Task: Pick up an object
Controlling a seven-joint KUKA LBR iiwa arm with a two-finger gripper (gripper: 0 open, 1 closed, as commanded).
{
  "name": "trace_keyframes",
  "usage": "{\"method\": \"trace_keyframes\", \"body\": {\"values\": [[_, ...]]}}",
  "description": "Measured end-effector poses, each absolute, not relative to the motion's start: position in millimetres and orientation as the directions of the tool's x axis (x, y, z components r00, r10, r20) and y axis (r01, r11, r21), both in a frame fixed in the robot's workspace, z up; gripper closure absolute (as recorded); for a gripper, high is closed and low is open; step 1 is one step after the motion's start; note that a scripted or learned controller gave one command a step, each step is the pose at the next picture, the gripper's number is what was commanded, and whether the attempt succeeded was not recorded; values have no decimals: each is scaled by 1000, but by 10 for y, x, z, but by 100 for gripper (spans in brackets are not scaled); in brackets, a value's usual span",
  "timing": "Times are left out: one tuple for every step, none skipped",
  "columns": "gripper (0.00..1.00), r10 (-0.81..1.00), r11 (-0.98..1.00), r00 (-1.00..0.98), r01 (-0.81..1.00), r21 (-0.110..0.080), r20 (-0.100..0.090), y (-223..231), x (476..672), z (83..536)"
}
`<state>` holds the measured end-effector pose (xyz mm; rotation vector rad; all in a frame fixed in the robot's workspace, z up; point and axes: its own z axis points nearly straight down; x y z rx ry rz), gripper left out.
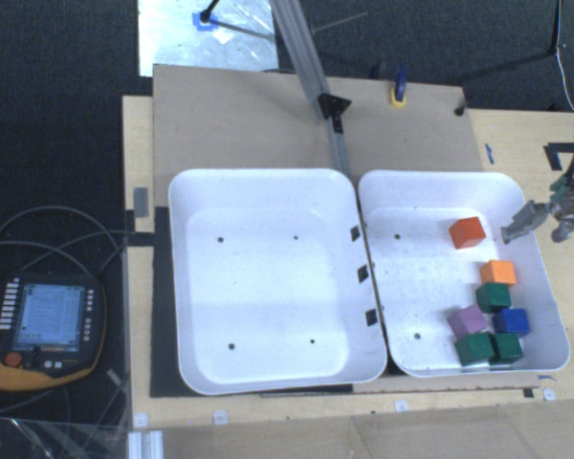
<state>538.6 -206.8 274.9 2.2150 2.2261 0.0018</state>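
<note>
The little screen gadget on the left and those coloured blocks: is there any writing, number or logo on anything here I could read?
None can be read.
Handheld screen unit: its display shows lines, too blurred to read.
Coloured blocks in the right bin: plain faces, no markings visible.

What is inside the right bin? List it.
The right bin holds a red block, an orange block, a purple block, a blue block and three green blocks. Anything beneath them is covered.

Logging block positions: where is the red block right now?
The red block lies in the right bin, near its far right side, apart from the other blocks.
</note>
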Motion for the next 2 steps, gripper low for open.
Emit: {"method": "trace_keyframes", "body": {"values": [[0, 1000, 5, -5, 1000, 2, 0, -2067, 5387, 2749], [0, 1000, 3, -3, 1000, -3, 1, -1994, 5363, 2156]]}}
